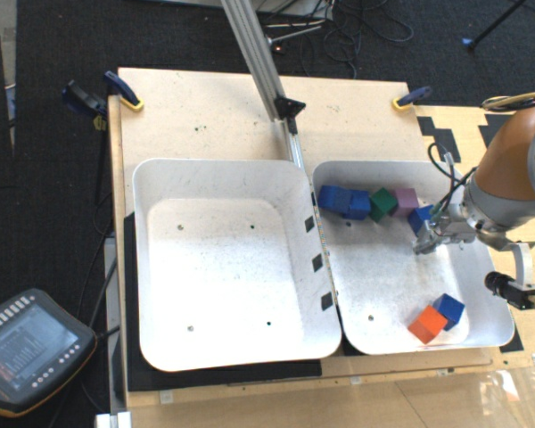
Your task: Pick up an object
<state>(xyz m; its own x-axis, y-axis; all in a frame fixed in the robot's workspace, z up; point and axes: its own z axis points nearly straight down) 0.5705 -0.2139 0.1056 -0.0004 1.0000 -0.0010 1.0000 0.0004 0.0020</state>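
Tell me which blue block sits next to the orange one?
The blue block in the right bin's near corner, touching the orange block. The other blue ones lie along the far side, by the green block.

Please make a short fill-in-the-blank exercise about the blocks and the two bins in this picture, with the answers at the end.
1. All the blocks lie in the ____ bin as the camera sees it.
2. The orange block touches a ____ block near the front edge.
3. The green block sits between a blue block and a ____ one.
4. The gripper hangs over the ____ bin.

Answers: right; blue; purple; right
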